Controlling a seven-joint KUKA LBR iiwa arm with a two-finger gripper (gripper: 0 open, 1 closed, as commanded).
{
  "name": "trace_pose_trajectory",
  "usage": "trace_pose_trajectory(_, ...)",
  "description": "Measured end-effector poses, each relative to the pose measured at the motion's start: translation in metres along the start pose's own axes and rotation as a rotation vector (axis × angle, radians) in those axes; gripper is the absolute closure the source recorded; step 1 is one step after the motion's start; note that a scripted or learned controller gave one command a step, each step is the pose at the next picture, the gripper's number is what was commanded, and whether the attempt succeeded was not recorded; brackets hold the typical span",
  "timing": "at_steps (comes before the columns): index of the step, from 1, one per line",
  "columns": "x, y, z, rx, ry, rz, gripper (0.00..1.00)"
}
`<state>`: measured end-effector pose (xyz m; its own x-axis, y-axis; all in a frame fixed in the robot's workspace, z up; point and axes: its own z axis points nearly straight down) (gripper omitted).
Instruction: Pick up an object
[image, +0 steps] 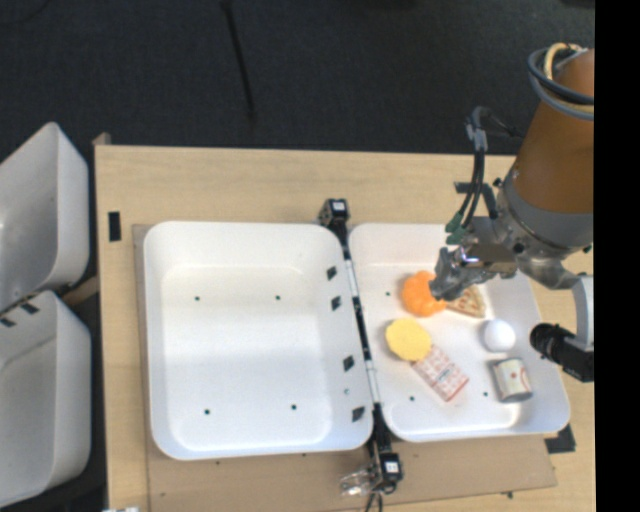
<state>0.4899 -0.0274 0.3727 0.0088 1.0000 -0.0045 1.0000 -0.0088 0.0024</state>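
Note:
In the right bin (400, 420) lie an orange ball-like object (418, 294), a yellow round object (409, 340), a pink-and-white packet (441, 376), a tan wedge-shaped piece (468, 302), a white ball (497, 335) and a small grey-and-white can (511, 380). My gripper (447, 282) hangs low over the right bin, right beside the orange object and next to the tan wedge. The arm's wrist hides the fingertips.
The left bin (240, 335) sits beside the right one, joined by a black hinged divider (355, 330). A black clamp (333, 212) is at the top of the divider. White blocks (35, 300) stand off the bench's left side.

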Motion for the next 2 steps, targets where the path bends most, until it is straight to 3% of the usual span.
trace_pose_trajectory(1, 0.075, 0.001, -0.056, -0.003, 0.005, -0.017, 1.0)
trace_pose_trajectory(2, 0.047, 0.036, -0.017, 0.006, 0.001, -0.008, 1.0)
